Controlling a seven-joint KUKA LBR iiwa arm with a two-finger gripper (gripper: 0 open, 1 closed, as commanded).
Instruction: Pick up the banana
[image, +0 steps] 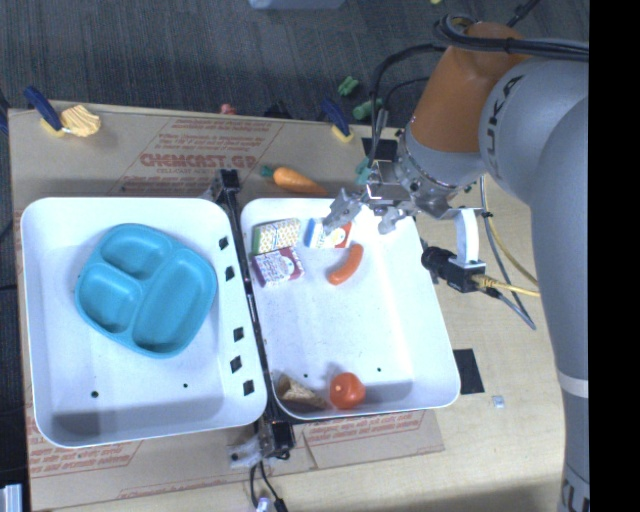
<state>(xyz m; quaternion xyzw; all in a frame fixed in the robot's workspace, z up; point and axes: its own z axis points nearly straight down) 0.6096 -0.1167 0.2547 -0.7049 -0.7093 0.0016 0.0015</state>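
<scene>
Banana not identifiable; gripper (362, 214) spread apart, tilted low over right bin's (437, 345) far end

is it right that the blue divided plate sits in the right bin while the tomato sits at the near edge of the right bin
Not quite. The camera view shows the blue divided plate in the left bin, not the right one. The rest holds: the tomato sits at the near edge of the right bin.
</scene>
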